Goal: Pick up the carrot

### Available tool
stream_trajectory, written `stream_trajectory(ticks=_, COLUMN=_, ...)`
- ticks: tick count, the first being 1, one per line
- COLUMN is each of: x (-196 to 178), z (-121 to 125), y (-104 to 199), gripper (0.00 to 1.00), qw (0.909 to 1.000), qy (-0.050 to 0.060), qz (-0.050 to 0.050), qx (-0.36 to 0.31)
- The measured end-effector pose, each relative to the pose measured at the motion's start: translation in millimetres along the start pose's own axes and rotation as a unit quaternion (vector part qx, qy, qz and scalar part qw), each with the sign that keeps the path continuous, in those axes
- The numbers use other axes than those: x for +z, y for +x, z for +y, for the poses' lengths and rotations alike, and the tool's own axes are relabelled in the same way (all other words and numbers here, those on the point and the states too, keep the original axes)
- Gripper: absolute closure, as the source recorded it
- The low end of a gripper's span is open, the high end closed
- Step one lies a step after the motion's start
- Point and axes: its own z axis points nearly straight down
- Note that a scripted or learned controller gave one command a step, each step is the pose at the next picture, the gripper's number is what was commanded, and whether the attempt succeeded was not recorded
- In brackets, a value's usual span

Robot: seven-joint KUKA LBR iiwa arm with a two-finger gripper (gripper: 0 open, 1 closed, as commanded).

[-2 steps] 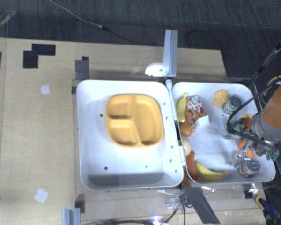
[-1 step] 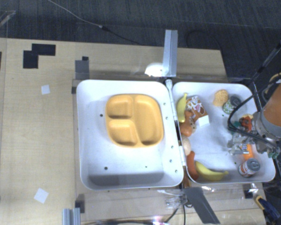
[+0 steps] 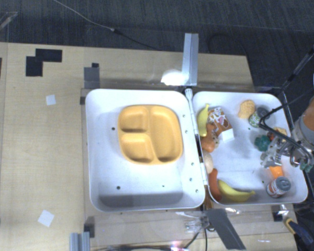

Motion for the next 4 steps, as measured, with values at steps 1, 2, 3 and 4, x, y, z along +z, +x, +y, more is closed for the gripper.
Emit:
stream_trajectory(ticks=1, x=31.8, z=-5.9, y=18.1, gripper=1.0, qw=0.9997, qy=0.0, qz=0.002, qx=-0.023)
stream_trajectory(ticks=2, x=-20.8, z=14.3, y=3.3, gripper=1.0, qw=0.9995, qy=0.0, qz=-0.001, qx=0.03)
stream_trajectory(ticks=3, x=47.6, z=17.8, y=22.8, gripper=1.0, qw=0.9863, qy=0.0, qz=-0.003, qx=-0.165)
stream_trajectory(ticks=4, x=47.1, z=38.6, y=22.1, gripper=1.0, qw=0.9735, qy=0.002, qz=-0.005, qx=-0.228)
